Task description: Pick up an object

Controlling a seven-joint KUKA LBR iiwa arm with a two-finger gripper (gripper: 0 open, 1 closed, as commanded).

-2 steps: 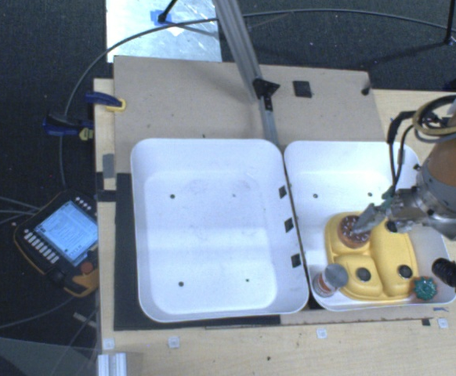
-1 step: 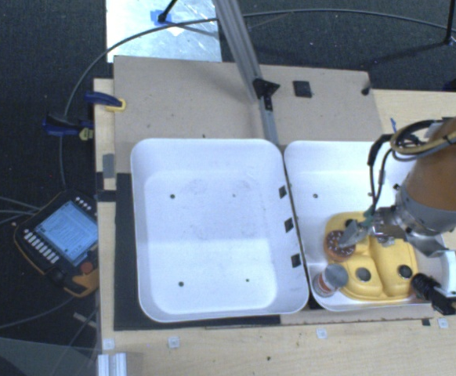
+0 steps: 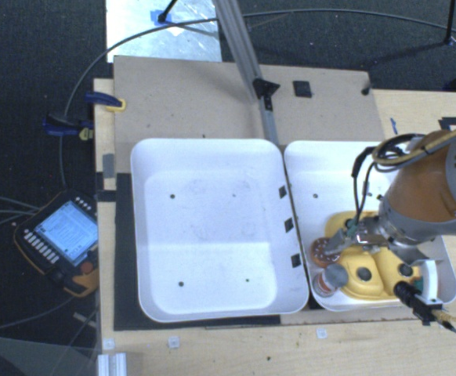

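In the right bin, a heap of objects lies at the near end: a large yellow plastic piece, a brown round piece, a grey knob-like piece and a small white and orange round thing. My gripper hangs low over this heap, at the yellow piece's left upper edge, next to the brown piece. The grey arm with its orange band covers the bin's right part and some of the heap. What lies under the gripper is hidden.
The left bin lies beside the right one, their rims touching at clips. A metal pole slants across the bench's far side. A teach pendant and cables lie on the floor at the left.
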